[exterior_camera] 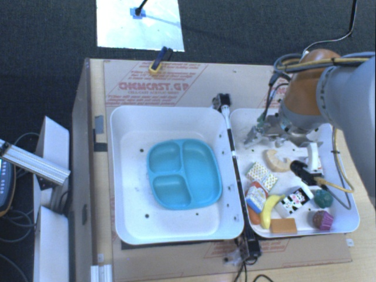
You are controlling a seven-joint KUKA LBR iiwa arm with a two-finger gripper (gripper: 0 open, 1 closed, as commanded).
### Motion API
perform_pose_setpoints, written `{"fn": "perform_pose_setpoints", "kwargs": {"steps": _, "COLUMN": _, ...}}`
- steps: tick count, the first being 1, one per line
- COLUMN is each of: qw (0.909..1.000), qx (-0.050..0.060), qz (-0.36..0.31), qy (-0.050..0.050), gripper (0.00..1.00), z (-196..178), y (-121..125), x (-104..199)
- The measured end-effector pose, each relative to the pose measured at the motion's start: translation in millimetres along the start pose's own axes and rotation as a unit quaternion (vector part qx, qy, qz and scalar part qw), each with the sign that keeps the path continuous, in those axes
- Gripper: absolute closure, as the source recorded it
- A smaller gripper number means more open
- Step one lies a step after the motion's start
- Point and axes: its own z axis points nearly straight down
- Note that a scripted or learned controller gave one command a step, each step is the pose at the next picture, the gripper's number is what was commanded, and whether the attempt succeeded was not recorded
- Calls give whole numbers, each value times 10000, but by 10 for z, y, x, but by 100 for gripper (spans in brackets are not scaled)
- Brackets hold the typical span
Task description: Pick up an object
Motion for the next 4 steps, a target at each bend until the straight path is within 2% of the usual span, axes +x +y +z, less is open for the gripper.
{"fn": "perform_pose_setpoints", "kwargs": {"steps": 1, "qw": 9999, "qx": 105, "qz": 19, "qy": 24, "gripper": 0, "z": 129, "y": -300, "x": -15}}
{"fn": "perform_pose_setpoints", "kwargs": {"steps": 2, "qw": 10000, "qx": 94, "qz": 15, "qy": 26, "gripper": 100, "z": 23, "y": -289, "x": -15}}
{"fn": "perform_pose_setpoints", "kwargs": {"steps": 3, "qw": 10000, "qx": 89, "qz": 5, "qy": 29, "gripper": 100, "z": -844, "y": -274, "x": 525}}
{"fn": "perform_pose_setpoints", "kwargs": {"steps": 4, "qw": 10000, "qx": 92, "qz": 1, "qy": 24, "gripper": 100, "z": -1376, "y": -420, "x": 603}}
